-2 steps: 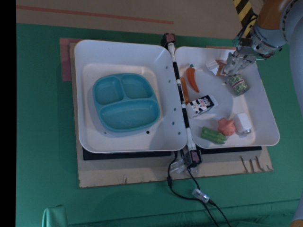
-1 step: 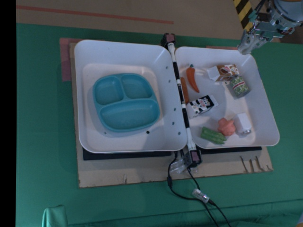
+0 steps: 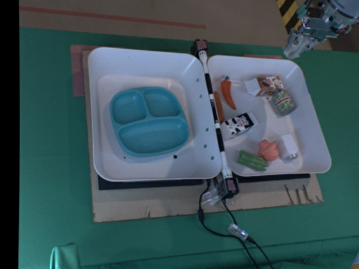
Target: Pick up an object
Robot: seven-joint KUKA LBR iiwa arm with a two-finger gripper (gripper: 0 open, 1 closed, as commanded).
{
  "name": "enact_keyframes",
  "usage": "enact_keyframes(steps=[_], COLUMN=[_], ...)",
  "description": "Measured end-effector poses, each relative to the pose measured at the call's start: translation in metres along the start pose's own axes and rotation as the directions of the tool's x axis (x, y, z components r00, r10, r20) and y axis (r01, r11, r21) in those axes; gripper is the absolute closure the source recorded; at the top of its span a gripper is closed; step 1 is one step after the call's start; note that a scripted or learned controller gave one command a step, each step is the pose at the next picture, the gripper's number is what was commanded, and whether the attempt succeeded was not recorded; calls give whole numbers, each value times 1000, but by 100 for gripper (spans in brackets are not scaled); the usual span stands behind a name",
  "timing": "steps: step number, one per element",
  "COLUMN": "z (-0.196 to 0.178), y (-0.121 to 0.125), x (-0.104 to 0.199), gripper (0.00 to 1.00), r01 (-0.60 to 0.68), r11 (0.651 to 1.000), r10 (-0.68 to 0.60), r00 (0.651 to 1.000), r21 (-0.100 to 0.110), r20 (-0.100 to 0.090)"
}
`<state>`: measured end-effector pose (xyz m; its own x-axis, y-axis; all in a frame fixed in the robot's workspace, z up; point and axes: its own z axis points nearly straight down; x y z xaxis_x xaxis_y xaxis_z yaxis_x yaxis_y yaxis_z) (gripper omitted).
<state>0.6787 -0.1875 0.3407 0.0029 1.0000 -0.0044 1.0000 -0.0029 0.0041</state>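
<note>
Right now we cannot tell our gripper's (image 3: pixel 294 51) state as it hovers past the right bin's (image 3: pixel 314 130) far corner, toys below; descending carelessly, we might strike the rim, missing the carton (image 3: pixel 263 85).

Two bins (image 3: pixel 104 66), one plate (image 3: pixel 148 119), seven toys (image 3: pixel 237 125)

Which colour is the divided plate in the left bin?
Teal blue; the plate shows in the camera view.

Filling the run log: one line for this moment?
gripper: above right bin far rim, holding nothing | toys in right bin | plate in left bin
</note>
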Motion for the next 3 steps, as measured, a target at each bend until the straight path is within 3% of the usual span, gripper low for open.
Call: enact_keyframes(steps=[1, 2, 3], z=[-4, -17, -19], y=[12, -18, -29], x=[0, 0, 0], gripper=[100, 100, 100], r01=[0, -1, -1], r11=[1000, 1000, 1000], r10=[0, 1, 1], r00=[1000, 1000, 1000], r21=[0, 3, 2], r20=[0, -2, -2])
